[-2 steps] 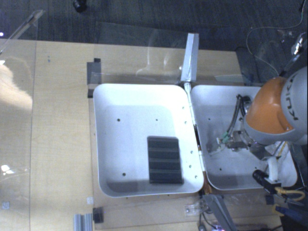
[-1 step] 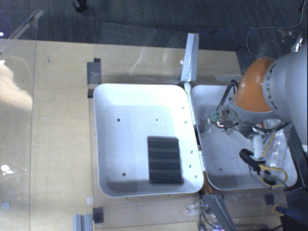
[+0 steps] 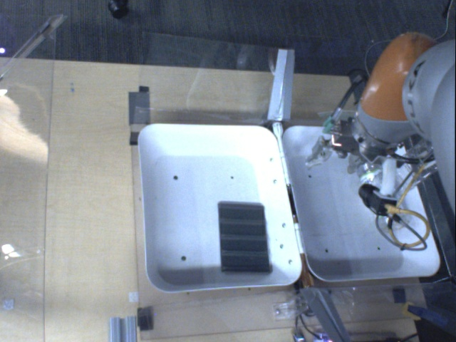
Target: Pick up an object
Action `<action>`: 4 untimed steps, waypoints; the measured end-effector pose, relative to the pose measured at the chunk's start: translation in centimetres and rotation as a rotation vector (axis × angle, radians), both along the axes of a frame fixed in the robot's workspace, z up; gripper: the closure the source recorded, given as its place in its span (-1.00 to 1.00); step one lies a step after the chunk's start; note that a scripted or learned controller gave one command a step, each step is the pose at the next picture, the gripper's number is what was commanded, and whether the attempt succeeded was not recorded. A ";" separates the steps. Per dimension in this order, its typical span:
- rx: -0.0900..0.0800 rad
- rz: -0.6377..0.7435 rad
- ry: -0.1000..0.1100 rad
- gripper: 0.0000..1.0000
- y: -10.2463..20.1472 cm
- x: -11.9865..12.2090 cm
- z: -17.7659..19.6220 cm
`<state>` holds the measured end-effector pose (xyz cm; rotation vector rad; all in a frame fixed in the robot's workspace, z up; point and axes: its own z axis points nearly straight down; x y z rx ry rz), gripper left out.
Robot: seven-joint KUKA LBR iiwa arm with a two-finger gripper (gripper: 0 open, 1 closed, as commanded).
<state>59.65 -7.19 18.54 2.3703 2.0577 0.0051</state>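
Black block (image 3: 244, 237): a flat, dark, ribbed rectangle lying on the floor of the left bin, in the near right part, its long side running toward the near wall. It lies close to the bin's near rim and nothing touches it.

Left bin (image 3: 165, 155): shallow, white, with rounded corners. A few small dark holes dot its floor. The block is the one loose thing seen in it.

Right bin (image 3: 335, 251): the same white kind, set just beside the left bin so that their rims meet along the middle. The arm's wrist and cables hang over its far right part.

Gripper (image 3: 322, 148): over the far left part of the right bin, near the shared rim, well apart from the block. It points toward the left bin.

Fingers: the tip is small, pale and blurred against the white floor. I cannot tell how far apart they stand, and nothing shows between them.

Arm (image 3: 427, 91): grey, reaching in from the right, with the orange band (image 3: 392, 77) bulging above the wrist.

Cables (image 3: 399, 223): dark and yellowish loops hanging from the wrist over the right bin's floor.

Desk (image 3: 78, 212): light wood, carrying both bins. Small black brackets (image 3: 140, 105) sit by the left bin's far left corner.
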 end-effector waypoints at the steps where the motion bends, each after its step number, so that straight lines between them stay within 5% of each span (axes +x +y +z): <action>1: -0.001 0.056 0.000 -1.00 -5.7 0.1 3.9; 2: -0.001 0.159 0.000 -1.00 -12.0 2.5 -4.9; 3: -0.003 0.282 -0.007 -1.00 -9.7 -1.9 -9.7; 4: -0.004 0.282 -0.012 1.00 -9.6 -1.7 -8.6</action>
